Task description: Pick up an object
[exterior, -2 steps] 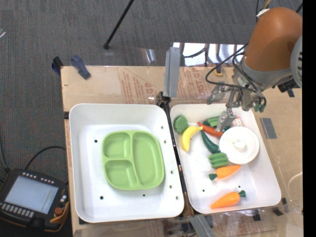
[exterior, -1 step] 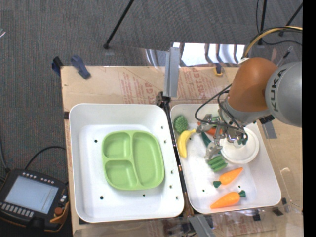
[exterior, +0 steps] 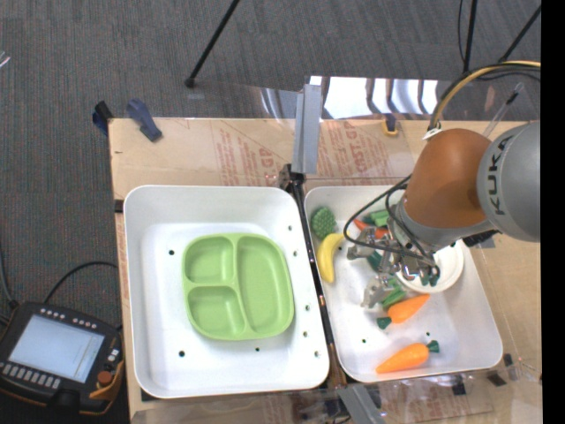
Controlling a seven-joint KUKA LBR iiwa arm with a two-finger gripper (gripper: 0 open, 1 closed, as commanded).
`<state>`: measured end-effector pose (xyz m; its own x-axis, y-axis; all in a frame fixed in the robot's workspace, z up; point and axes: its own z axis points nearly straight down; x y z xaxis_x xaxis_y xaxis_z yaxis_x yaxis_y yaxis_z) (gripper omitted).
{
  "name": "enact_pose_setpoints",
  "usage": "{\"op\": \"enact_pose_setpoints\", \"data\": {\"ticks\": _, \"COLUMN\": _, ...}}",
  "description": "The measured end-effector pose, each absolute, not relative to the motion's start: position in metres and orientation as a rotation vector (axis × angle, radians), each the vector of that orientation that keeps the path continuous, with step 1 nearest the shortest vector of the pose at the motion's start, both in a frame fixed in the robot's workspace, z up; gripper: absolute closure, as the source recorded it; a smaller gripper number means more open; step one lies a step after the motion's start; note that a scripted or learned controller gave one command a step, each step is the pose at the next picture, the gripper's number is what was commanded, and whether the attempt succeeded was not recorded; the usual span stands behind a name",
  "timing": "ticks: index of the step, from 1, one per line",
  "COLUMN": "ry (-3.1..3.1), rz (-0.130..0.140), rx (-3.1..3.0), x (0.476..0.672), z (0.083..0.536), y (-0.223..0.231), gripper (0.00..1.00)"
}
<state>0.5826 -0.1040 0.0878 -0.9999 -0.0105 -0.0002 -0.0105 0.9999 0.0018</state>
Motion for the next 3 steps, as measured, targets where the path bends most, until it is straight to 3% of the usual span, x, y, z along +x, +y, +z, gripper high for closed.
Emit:
{"op": "enact_pose_setpoints", "data": {"ticks": 1, "ry": 3.138, "rz": 0.003, "rx": 0.211, "x": 0.511, "z": 0.087, "y": -0.1, "gripper": 0.0}}
{"op": "enact_pose_setpoints", "data": {"ticks": 2, "ry": 3.138, "rz": 0.004, "rx": 0.203, "x": 0.512, "z": 0.096, "y": -0.098, "gripper": 1.0}}
{"op": "enact_pose_setpoints", "data": {"ticks": 3, "ry": 3.107, "rz": 0.002, "rx": 0.5, "x": 0.477, "z": 0.086, "y": -0.082, "gripper": 1.0}}
